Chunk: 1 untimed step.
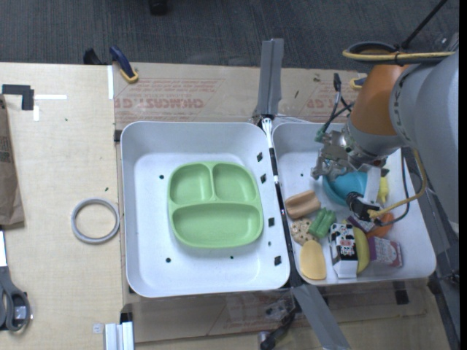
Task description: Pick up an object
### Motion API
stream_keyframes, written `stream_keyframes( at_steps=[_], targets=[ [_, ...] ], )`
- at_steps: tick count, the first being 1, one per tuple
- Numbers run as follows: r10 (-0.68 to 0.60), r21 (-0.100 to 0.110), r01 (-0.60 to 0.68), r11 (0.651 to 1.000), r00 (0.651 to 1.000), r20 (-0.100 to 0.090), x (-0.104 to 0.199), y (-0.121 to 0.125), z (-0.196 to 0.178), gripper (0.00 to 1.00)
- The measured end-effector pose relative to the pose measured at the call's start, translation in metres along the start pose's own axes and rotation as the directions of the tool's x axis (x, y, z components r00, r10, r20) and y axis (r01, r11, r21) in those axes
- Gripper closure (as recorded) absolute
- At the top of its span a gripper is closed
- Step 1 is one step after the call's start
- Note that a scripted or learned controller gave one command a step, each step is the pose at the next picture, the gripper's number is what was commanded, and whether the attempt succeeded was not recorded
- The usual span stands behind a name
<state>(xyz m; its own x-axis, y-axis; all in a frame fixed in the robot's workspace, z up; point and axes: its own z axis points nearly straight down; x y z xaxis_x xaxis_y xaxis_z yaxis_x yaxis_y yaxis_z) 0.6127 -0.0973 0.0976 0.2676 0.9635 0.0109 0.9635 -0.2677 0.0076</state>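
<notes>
One fixed camera looks down at a slant on the table (pixel 58 166). Both white bins (pixel 139 217) sit mid-frame, the arm (pixel 430 100) entering from 3 o'clock.

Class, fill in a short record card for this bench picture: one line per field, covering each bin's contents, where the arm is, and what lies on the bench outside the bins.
left bin: one green divided plate, lying flat near the middle
right bin: a heap of small items, among them a brown bread roll, a yellow banana, a blue bowl-like item
arm: reaches in from the right, wrist over the right bin
gripper: above the heap
jaws: state cannot be told
bench outside bins: grey ring left of the left bin
</notes>
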Motion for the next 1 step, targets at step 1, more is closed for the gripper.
stream_keyframes(
  at_steps=[1],
  targets=[
    [0.121,0.007,-0.121,0.993,0.993,0.014,-0.0454,0.0535,-0.0977,0.0]
  ],
)
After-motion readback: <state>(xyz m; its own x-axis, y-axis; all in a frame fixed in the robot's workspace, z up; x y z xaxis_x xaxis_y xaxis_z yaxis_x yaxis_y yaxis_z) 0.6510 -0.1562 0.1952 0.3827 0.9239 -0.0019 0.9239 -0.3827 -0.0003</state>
